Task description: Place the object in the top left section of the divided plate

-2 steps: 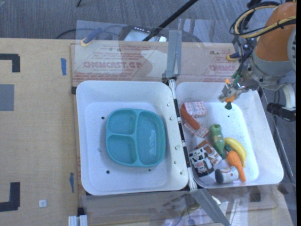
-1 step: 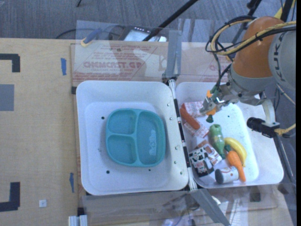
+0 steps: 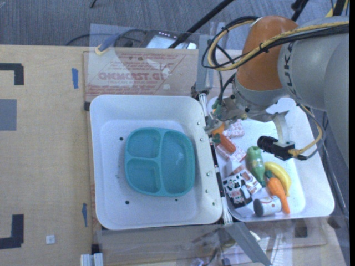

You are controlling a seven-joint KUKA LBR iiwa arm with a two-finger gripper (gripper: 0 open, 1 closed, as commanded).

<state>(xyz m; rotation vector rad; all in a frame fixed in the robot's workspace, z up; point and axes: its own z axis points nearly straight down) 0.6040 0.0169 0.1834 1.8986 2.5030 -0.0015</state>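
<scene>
Overhead, end effector (image 3: 222, 121) at the right bin's (image 3: 316, 204) left edge, opening indiscernible, teal divided plate (image 3: 161, 160) bare

Clear sheet (image 3: 136, 73) behind the left bin: red print, roughly "CHEMCAST GT", blurred.
Arm (image 3: 319, 65) casing: dark letters "UK", partly cut off.
Black-and-white packet (image 3: 237, 188): print too small to read.

A light wooden table (image 3: 39, 165) fills the left of the frame, marked with black tape corners (image 3: 14, 73) and blue tape strips (image 3: 75, 77). Grey carpet floor (image 3: 50, 10) runs along the top, crossed by black tripod legs (image 3: 222, 7).
</scene>
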